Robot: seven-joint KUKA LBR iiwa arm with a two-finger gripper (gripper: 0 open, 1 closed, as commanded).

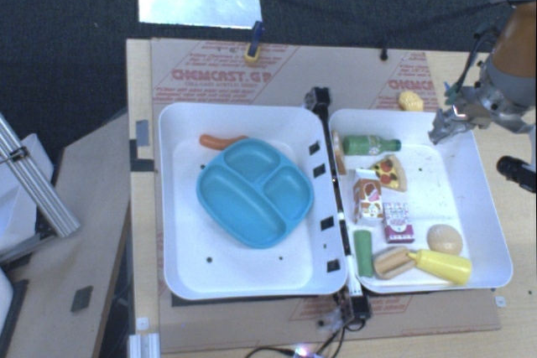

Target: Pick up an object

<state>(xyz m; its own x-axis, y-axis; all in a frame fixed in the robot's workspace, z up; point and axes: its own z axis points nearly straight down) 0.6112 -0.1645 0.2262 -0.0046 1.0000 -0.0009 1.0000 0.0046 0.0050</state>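
Observation:
My gripper (442, 130) hangs over the far right corner of the right bin (482, 180), below the grey arm with its orange band. Nothing shows between its fingers. In the right bin lie a green bottle (370, 145), a pizza slice (388, 172), a small brown carton (367, 199), a red and white packet (398, 222), a green cylinder (362, 251), a hot dog (391, 262), a yellow bottle (443, 266) and a tan bun (445, 239). The nearest of them, the green bottle, lies to the left of the gripper.
The left bin (180, 180) holds a blue divided plate (254, 191) and an orange sausage (221, 142) behind it. A yellow object (410, 101) rests on the bench behind the right bin. A black divider (330, 180) runs between the bins.

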